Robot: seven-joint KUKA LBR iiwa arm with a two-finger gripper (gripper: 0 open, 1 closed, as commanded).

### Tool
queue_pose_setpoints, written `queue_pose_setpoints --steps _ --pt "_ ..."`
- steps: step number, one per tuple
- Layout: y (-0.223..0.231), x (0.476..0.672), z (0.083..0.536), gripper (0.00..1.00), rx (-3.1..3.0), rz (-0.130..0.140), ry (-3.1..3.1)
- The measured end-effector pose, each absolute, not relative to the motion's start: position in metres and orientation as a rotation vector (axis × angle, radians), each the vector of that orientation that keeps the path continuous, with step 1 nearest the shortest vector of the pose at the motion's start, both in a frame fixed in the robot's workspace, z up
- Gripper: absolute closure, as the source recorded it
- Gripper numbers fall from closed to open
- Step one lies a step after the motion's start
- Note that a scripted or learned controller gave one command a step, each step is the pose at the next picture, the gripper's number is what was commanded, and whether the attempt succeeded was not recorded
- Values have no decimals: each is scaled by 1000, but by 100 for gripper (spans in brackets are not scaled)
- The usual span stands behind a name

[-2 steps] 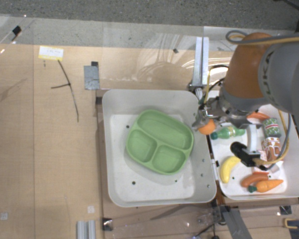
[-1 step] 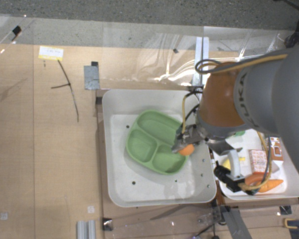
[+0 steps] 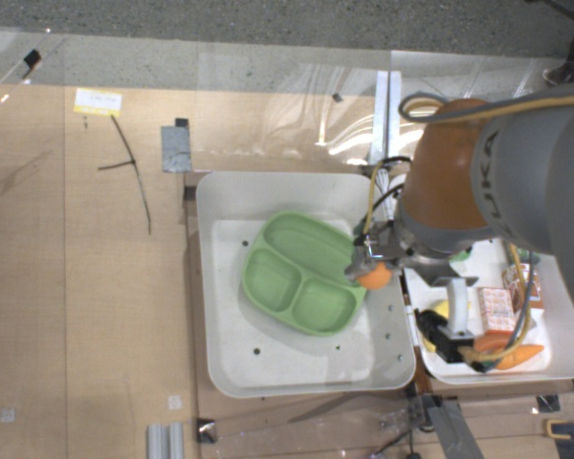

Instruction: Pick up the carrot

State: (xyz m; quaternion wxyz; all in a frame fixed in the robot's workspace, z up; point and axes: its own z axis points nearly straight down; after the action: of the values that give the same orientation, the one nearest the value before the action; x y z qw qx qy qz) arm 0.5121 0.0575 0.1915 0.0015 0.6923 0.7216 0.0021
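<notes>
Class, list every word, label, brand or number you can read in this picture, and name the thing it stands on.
"KU": partial white letters on the grey arm beside its orange band; the rest is cut off.
Yellow label on the bench: print too small to read.
Red-and-white packet in the right bin: print blurred, unreadable.

Arm (image 3: 497,170) covered most of right bin (image 3: 555,371) and ran off right edge. Hand (image 3: 368,261) mostly hidden under wrist; finger state unreadable. Orange object (image 3: 373,276) at hand too small to identify (carrot or not, unclear). Right-bin items (image 3: 502,318) partly hidden, blurred.
</notes>
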Motion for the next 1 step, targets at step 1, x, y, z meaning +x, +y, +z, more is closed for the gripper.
queue_pose_setpoints --steps 1 --pt "73 458 157 100 1789 3 2582"
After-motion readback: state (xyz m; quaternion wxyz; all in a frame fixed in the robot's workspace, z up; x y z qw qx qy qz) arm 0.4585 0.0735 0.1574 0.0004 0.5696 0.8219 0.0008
